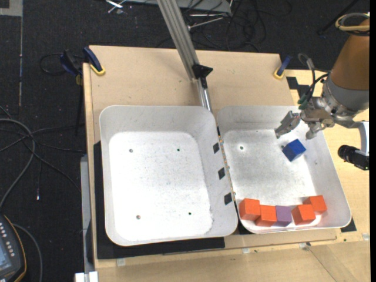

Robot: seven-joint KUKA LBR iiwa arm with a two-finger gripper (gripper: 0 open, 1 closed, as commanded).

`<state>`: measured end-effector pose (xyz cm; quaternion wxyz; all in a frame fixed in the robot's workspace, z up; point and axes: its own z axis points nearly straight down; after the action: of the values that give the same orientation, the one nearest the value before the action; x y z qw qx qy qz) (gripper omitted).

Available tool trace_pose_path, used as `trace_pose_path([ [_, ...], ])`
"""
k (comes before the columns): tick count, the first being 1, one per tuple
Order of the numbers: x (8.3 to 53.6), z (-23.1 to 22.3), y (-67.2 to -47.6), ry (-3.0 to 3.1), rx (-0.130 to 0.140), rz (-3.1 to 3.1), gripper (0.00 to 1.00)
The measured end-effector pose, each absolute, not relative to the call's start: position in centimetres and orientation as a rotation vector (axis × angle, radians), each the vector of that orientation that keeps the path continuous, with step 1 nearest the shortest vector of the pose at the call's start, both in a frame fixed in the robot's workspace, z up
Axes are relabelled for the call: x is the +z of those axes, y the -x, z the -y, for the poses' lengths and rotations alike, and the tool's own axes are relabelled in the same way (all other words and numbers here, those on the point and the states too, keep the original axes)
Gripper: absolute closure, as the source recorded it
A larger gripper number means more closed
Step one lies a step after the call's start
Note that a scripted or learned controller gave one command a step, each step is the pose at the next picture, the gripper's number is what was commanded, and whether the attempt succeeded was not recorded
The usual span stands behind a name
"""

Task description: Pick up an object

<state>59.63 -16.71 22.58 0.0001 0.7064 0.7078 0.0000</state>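
A small blue block (pixel 294 150) lies in the right bin (pixel 252 163), in its upper right part, turned at a slant so one corner points down toward the near side. Its top face is a lighter blue than its sides, and it sits apart from everything else on the speckled white floor of the bin.

The hand (pixel 299 129) hangs just above and slightly behind the blue block, its two grey fingers spread apart, one toward the left and one toward the right, with nothing between them. The arm (pixel 351 69) comes in from the right, its orange band showing above the grey wrist.

Along the near wall of the right bin runs a row of blocks, packed side by side: an orange block (pixel 250 208) at the left end, another orange one touching it, a purple block (pixel 284 214) in the middle, then two more orange ones toward the right corner.

Between the blue block and that row the bin floor is bare, and so is the stretch to the block's left. The bin's right wall rises near the block. The left bin (pixel 117 157) sits beside the right one, their rims touching along the middle of the table (pixel 147 75).
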Motion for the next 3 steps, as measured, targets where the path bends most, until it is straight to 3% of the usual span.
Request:
trace_pose_path([
  [1, 27.7, 18.2, -58.3, -2.217, 0.004, -2.216, 0.00],
  [2, 24.6, 19.2, -55.1, -2.226, -0.005, -2.220, 0.00],
  [3, 9.2, 21.8, -59.0, -2.220, -0.003, -2.221, 0.00],
])
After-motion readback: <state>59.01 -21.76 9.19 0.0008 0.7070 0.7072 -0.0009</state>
